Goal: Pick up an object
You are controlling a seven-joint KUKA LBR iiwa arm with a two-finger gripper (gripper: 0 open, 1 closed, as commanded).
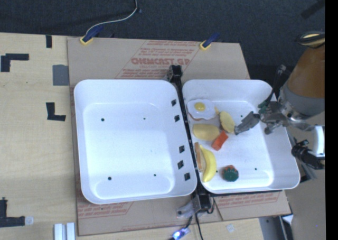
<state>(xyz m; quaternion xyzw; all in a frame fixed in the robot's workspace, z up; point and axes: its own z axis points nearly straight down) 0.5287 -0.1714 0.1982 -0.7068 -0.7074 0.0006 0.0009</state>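
Banana [209, 164] at the right bin's [274, 181] 7 o'clock, toys clustered at 9; gripper [246, 124], finger state indiscernible, points toward them, where crowding risks a glancing, failed grasp.

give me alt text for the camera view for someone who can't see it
A grey robot arm reaches from the right, its gripper low over the right bin, beside toy food: a fried egg, banana, carrot and a green and red piece. The left bin sits alongside on a cardboard sheet.
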